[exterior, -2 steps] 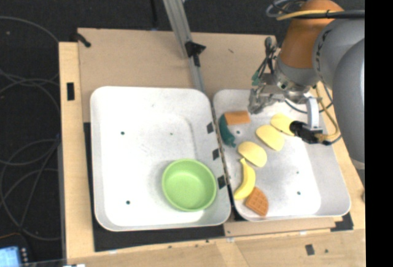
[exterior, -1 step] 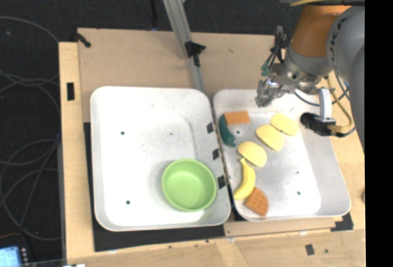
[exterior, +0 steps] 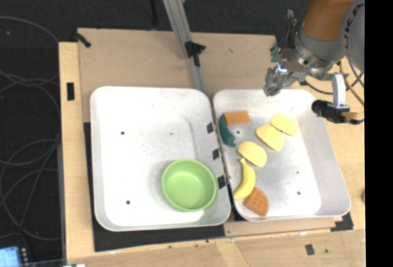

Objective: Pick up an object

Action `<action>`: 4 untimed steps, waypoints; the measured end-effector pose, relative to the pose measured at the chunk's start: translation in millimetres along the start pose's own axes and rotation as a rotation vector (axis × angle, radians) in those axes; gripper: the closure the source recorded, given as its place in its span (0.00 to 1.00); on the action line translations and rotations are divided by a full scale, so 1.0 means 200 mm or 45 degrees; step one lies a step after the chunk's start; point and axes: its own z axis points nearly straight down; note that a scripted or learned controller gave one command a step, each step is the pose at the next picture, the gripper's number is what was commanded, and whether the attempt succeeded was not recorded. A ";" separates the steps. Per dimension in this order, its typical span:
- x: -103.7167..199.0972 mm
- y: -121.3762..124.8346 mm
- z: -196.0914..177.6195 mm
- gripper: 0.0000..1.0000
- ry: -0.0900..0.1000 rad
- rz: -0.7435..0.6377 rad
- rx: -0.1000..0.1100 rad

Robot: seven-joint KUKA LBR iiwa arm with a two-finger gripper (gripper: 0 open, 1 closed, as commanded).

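The right bin (exterior: 319,198) holds an orange block (exterior: 237,118), a dark teal piece (exterior: 228,134), three pale yellow rounded pieces (exterior: 284,124) (exterior: 270,137) (exterior: 252,153), a yellow banana (exterior: 245,181) and a brown waffle-like piece (exterior: 257,202). A green bowl (exterior: 188,184) sits in the left bin (exterior: 123,112) near its front right. My gripper (exterior: 273,86) hangs above the right bin's far edge, up and right of the orange block, with nothing seen in it.
A slanted metal pole (exterior: 175,11) rises behind the bins, its foot near the gap between them. A black fitting (exterior: 328,110) sits by the right bin's far right rim. Cables lie on the dark floor at left.
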 end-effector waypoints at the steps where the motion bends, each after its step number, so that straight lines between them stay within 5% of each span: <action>1: 0.25 0.00 0.05 1.00 0.001 -0.004 0.009; 4: 1.06 0.05 0.05 1.00 0.001 -0.006 0.006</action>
